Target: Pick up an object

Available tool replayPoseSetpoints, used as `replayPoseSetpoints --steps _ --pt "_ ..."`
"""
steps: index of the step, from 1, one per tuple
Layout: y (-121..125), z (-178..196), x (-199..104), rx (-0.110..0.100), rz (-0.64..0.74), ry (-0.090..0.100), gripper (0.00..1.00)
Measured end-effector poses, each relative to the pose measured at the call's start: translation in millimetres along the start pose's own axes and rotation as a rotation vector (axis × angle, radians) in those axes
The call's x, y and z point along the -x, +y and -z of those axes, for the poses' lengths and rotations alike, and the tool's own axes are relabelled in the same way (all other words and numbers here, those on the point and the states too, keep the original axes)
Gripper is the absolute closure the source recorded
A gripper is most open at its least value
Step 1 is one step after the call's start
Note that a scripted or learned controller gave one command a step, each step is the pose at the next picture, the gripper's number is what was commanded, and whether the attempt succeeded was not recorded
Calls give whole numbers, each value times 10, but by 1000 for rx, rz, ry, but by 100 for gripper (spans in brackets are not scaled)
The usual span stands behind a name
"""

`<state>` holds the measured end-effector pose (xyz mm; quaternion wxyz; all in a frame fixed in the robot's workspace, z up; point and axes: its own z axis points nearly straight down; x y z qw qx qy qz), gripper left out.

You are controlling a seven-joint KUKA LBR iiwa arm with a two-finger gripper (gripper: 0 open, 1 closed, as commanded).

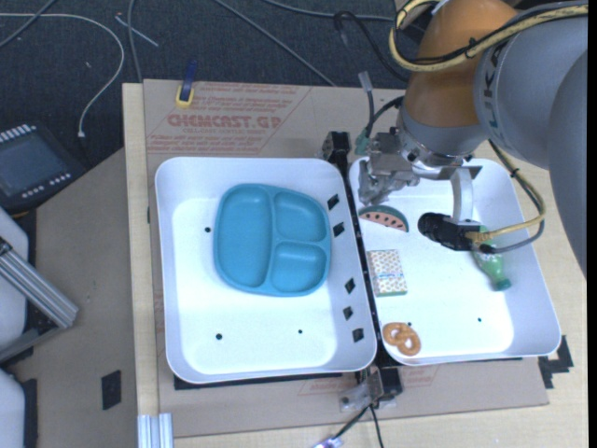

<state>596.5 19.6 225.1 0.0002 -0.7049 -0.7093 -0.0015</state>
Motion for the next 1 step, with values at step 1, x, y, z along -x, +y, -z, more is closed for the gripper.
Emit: replayPoseSetpoints --steps 1 --pt "85 -62 -560 -1 0 0 100"
